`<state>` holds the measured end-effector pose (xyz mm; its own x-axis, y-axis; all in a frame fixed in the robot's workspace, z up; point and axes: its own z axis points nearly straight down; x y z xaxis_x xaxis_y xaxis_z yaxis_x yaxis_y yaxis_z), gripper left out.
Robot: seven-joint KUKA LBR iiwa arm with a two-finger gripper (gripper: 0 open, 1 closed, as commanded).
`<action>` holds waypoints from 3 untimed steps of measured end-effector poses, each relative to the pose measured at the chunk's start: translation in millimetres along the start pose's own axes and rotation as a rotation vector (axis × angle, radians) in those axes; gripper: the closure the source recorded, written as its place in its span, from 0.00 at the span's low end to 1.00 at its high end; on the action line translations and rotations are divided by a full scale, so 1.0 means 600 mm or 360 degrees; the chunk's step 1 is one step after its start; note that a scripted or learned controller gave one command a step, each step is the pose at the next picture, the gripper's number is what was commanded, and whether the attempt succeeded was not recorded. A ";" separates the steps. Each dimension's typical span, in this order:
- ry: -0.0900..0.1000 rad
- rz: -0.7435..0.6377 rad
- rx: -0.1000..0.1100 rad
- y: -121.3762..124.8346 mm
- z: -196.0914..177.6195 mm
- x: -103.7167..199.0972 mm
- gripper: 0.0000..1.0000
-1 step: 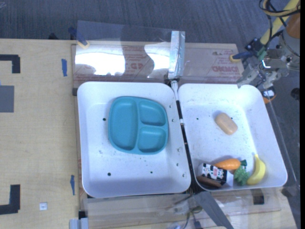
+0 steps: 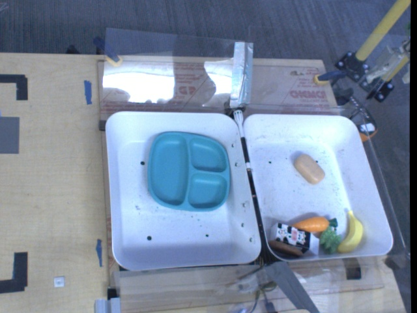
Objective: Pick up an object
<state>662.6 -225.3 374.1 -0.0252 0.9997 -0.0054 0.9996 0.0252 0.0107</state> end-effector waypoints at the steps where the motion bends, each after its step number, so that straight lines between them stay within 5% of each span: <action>1: 0.0016 -0.0087 0.0037 0.001 0.260 0.034 0.00; 2: 0.0005 0.0002 0.0005 -0.029 0.475 0.104 0.00; 3: 0.0009 -0.0078 0.0013 -0.079 0.478 0.123 0.00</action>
